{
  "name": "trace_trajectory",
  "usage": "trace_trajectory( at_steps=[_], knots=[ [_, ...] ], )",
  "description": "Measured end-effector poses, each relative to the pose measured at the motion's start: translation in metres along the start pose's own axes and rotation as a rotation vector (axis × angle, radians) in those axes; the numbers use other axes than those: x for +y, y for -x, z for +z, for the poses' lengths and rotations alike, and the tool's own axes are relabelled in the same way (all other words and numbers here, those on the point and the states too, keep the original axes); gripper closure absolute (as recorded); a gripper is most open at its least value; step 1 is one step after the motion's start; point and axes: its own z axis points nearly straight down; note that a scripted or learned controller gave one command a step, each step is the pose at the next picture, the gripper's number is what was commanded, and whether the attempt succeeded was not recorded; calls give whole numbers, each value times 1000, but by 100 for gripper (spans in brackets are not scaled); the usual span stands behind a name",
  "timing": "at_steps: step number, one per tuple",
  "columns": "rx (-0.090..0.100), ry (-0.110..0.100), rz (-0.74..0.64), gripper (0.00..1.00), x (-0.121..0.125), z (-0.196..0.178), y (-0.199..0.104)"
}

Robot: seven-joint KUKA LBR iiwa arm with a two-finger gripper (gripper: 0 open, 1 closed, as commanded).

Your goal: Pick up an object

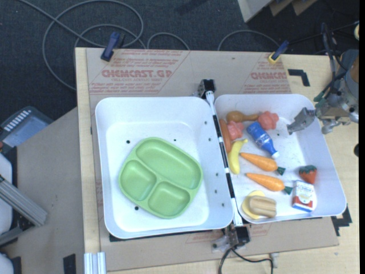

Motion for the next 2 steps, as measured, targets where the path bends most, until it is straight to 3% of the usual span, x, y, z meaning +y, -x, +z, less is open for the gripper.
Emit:
trace_trajectory(
  at_steps=[1, 2],
  knots=[
    [3, -7, -1, 0, 24, 141, -35],
    [1, -2, 1, 0, -21, 156, -49]
  ],
)
